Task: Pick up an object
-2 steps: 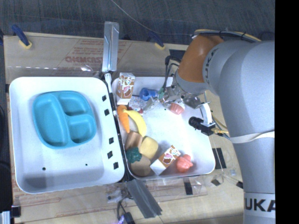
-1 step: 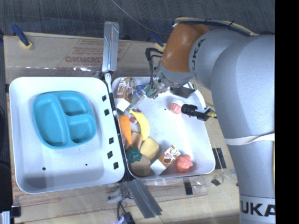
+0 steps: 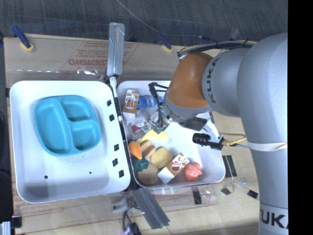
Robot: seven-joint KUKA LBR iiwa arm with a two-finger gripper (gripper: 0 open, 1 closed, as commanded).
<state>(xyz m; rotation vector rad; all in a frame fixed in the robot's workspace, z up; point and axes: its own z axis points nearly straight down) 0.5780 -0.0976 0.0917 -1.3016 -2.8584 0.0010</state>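
In the right bin, toys are crowding the near wall. A pale yellow piece is lying just at 6 o'clock from the gripper, which is hanging low over the clutter; its opening cannot be told.

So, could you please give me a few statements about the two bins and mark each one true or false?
1. A blue divided tray lies in the left bin. True.
2. The arm reaches over the left bin. False: it is over the right bin.
3. A pink toy sits near the right bin's front right corner. True.
4. The orange carrot-like toy lies on the divided tray. False: it is in the right bin, by the wall next to the left bin.
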